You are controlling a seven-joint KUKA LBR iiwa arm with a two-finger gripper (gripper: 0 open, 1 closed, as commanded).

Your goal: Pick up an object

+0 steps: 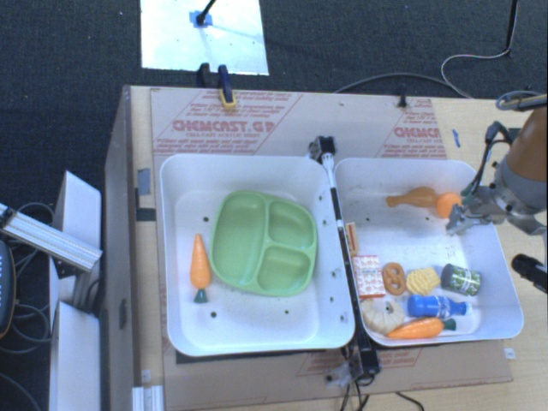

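My jaws [456, 221] sit low at the right bin's [505, 302] far right wall; can't tell how wide they stand or whether anything's in them, too small and blurred.

Nearest candidate is the drumstick [413, 199], lying along the bin's back part with its fat orange-ish end just beside my jaws. Risks, as I judge them:
- it's rounded and tapered, so a pinch on the fat end could squirt it out
- I'm tight against the bin wall, so a finger could land on the rim and close on nothing
- a nudge instead of a grip would just slide it left across the bare bin floor

Around, large to small:
- counter [291, 118], cardboard sheet under both bins
- left bin [180, 315], well apart from me
- green divided plate [262, 241] in the middle of it
- toy carrot [199, 266] just left of the plate, green end toward the front
- right bin front cluster, packed close: second carrot [415, 330] at the front, blue bottle [435, 306] above it, pale lumpy food piece [382, 315], red-white packet [366, 276], dark green can [461, 279], yellow ridged piece [422, 281], pretzel [394, 276]

Nothing lies between me and the drumstick. The cluster touches piece to piece, so a grab there would likely snag neighbours.
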